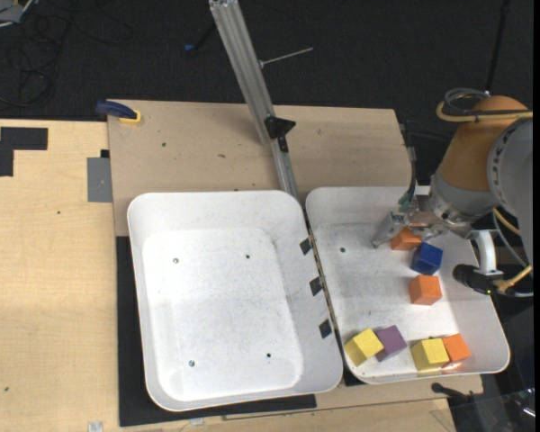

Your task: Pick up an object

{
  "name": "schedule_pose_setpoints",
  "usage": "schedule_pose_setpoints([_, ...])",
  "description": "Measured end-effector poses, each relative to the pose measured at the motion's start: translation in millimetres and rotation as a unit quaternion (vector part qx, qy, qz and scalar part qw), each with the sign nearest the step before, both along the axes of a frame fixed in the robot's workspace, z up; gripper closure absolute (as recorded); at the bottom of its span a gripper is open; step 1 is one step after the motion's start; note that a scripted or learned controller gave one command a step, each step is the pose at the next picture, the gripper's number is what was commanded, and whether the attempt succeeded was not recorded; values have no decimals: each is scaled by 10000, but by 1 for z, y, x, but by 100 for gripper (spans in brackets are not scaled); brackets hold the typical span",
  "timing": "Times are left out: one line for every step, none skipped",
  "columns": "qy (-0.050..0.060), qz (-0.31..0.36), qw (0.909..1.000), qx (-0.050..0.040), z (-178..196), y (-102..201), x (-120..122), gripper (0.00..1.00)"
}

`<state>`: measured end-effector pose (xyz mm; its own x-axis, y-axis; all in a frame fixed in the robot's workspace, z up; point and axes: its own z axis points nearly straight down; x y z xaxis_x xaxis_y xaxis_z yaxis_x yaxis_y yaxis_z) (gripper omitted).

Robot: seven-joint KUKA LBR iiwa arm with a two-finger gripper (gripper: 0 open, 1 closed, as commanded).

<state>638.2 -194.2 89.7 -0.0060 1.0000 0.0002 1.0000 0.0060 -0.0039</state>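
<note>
My gripper (403,227) is low in the far part of the right bin (351,268), directly over a small orange block (406,238) and touching or nearly touching it. The wrist hides part of that block. A blue cube (427,259) lies just in front of it, and an orange cube (425,289) lies in front of the blue one. Along the bin's near edge sit a yellow cube (364,344), a purple cube (391,339), a second yellow cube (429,353) and another orange cube (455,347).
The left bin (162,241) stands beside the right one, joined by black clips (316,285). A slanted metal rail (252,88) rises behind the bins. The arm's orange band (477,151) hangs over the right bin's far right corner.
</note>
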Motion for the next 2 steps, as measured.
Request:
schedule_pose_setpoints([4, 2, 10000, 2, 10, 0, 0, 100])
schedule_pose_setpoints([-26, -45, 10000, -3, 54, -1, -6, 100])
